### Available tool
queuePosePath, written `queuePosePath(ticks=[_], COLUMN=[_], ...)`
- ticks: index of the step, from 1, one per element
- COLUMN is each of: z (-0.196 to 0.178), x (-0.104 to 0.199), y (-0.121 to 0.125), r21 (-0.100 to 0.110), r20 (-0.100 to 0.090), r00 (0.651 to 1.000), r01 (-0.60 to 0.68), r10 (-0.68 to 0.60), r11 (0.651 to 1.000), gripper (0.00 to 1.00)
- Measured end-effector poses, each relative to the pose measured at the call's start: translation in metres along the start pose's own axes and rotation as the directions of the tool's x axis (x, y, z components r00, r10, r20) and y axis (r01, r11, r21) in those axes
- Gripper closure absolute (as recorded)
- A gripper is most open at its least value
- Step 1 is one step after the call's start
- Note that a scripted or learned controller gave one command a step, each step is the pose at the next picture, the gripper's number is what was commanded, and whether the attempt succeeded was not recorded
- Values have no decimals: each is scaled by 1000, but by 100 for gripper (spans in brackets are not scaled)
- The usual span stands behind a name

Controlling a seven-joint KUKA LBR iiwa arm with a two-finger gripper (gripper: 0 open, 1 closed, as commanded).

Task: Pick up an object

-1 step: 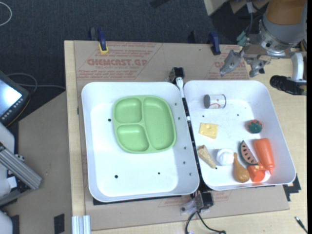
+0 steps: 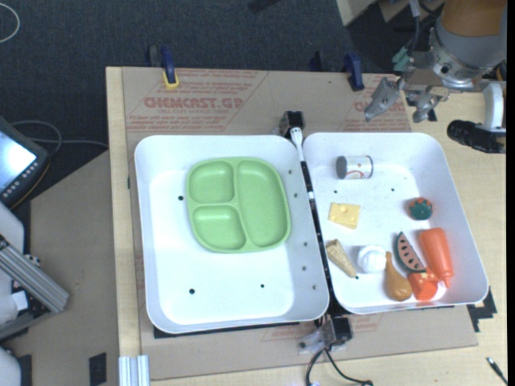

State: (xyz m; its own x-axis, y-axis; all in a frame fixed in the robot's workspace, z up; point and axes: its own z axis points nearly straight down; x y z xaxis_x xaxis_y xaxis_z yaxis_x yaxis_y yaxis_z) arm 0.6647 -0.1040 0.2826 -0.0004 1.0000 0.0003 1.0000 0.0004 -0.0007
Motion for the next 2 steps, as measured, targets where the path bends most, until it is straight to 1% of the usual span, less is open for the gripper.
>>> queuePosePath(ticks=[1, 2], z=[42, 101], x=[3, -5], y=[1, -2], r21=[4, 6], r20=[0, 0], r00=[1000, 1000], r01=[0, -1], r10=[0, 1], r11=[1000, 1000], gripper=[0, 0])
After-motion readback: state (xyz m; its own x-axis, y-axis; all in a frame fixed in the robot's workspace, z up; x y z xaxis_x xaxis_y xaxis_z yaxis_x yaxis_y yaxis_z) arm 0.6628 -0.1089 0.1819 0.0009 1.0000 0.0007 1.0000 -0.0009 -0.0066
